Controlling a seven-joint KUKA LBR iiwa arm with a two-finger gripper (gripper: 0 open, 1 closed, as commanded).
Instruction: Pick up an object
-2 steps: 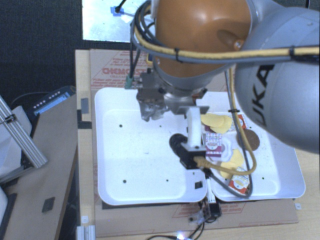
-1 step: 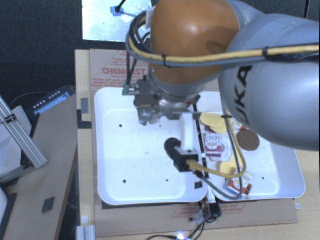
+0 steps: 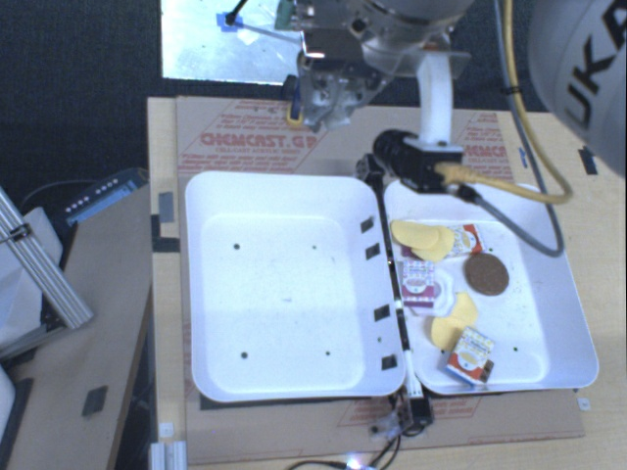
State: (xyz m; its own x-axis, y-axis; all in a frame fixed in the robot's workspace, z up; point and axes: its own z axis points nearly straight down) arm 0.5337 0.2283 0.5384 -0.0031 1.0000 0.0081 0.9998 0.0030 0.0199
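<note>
White plastic makes up both bins on my bench (image 3: 167,145), and every candidate sits in the right bin (image 3: 563,306), down and to the right of where my fingers (image 3: 318,106) hang. I am parked high over the cardboard sheet behind the left bin (image 3: 284,292), clear of both trays, which I judge to be a waiting pose that leaves the camera an open look at the pile. Whether my tips are spread or pressed together I cannot tell; the wrist housing blurs them, and I see nothing between them. The things lie loosely clustered against the divider side of that bin: a pale yellow chip-like piece (image 3: 423,239) nearest me, a small red-and-white packet (image 3: 468,237) touching it, a brown disc (image 3: 486,274) just beyond, a printed sachet (image 3: 419,284) by the hinge, a second yellow piece (image 3: 454,319), and a little carton (image 3: 470,354) farthest from me. I judge the disc the easiest target, since it lies flat with bare floor around it, whereas the overlapping pieces could slide off each other under a pinch.
</note>
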